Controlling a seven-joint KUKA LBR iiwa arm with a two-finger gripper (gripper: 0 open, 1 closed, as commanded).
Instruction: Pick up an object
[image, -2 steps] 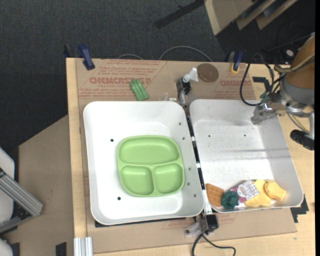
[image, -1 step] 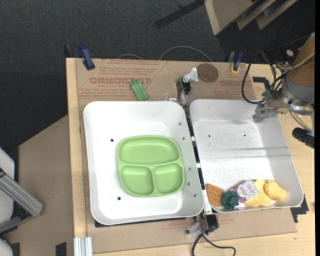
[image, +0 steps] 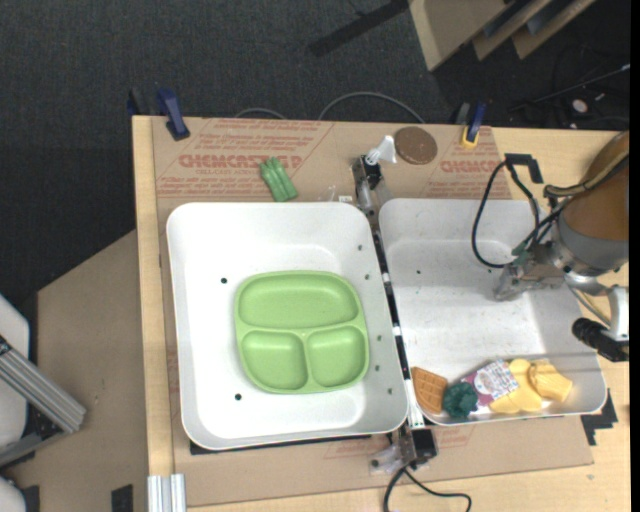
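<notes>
Cardboard-lined worktop (image: 330, 140) bears two bins, and the end effector (image: 520, 280), its grip state I cannot tell, hangs well above the toy food pile (image: 500, 388); tight crowding there could spoil a grasp.

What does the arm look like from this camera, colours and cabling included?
The arm enters from the right edge: a rounded orange-brown band sits above a grey, metallic wrist section. Black cable loops off it in a wide arc over the right bin, with a black bracket-like piece near the bin's top edge. The gripper is a small grey metal assembly, too blurred for finer detail.
</notes>
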